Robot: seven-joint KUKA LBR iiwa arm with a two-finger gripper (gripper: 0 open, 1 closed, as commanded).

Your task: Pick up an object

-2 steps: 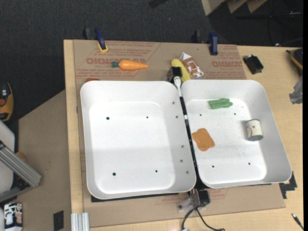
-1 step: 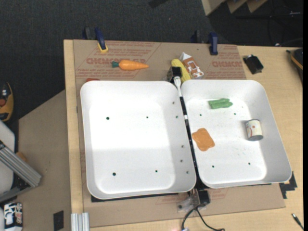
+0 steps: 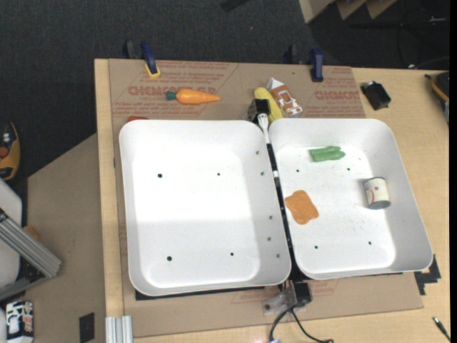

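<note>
Bins sat side by side on a brown cardboard sheet (image 3: pixel 114 191), their inner rims touching along the middle. The left bin (image 3: pixel 193 206) showed its white floor with a few small dark holes. The right bin (image 3: pixel 335 241) held three things, all apart from one another. A green object (image 3: pixel 327 153), long and lying flat, rested near the far wall. A flat orange piece (image 3: pixel 302 207) lay close to the inner rim, about midway down the bin. A small pale cylinder (image 3: pixel 376 192), possibly a can lying on its side, rested near the right wall.

Whether the jaws were open or closed could not be told.

Beyond the bins, on the cardboard, a toy carrot (image 3: pixel 193 97) lay with its tip pointing right, just past the left bin's far edge. A yellow object (image 3: pixel 264 98) and an orange-and-white packet (image 3: pixel 287 100) sat together near where the two bins met. Two blue clamps (image 3: pixel 150 59) (image 3: pixel 316 63) gripped the far edge of the cardboard. A small black block (image 3: pixel 375 95) lay off the far right corner of the right bin. A dark cable (image 3: pixel 293 320) ran out from under the near edge where the bins joined.
</note>
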